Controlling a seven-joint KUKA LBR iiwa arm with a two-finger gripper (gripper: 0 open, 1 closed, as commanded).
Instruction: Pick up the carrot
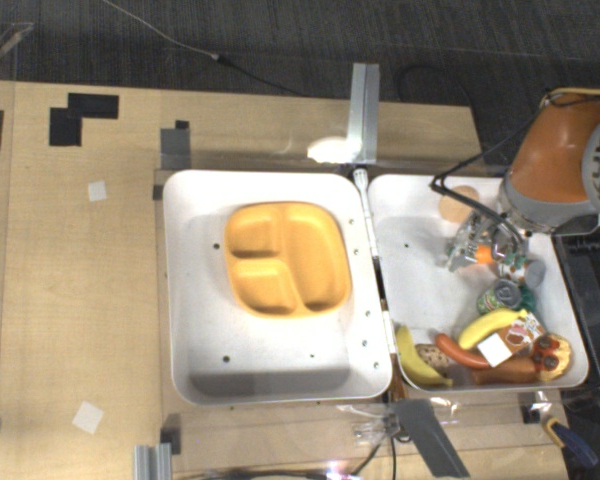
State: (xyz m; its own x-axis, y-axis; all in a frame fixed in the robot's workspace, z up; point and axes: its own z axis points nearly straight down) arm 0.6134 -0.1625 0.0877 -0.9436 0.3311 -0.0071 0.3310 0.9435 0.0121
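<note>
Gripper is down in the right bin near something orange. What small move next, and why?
Probably lift slightly and check. The gripper sits low in the right bin around an orange piece, likely the carrot, but the grasp is unclear. A short rise would show whether it comes along, clear of the food pile.

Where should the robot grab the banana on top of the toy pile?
Probably across the middle of the banana, coming straight down from above. It lies on top of the pile, curved, with its middle bare, and toys crowd it at the sides.
</note>
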